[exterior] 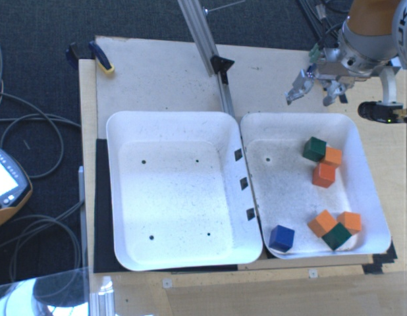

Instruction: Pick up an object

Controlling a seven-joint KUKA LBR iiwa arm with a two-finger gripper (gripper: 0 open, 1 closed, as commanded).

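Below the tool (317, 91), which hangs over the counter (157, 78) with fingers spread and nothing between them, lies the right bin (368, 170). Farther down-left sits the left bin (124, 137). Nearest beneath it are a green cube (315, 149) and orange cubes (325, 174); a blue cube (281, 237) lies farthest.

one fixed camera looks down from above the bench (157, 71) at a slant, far enough off to take in both white bins: the left bin (114, 176) and the right bin (368, 189), side by side. dark floor shows past the bench's far and left edges.
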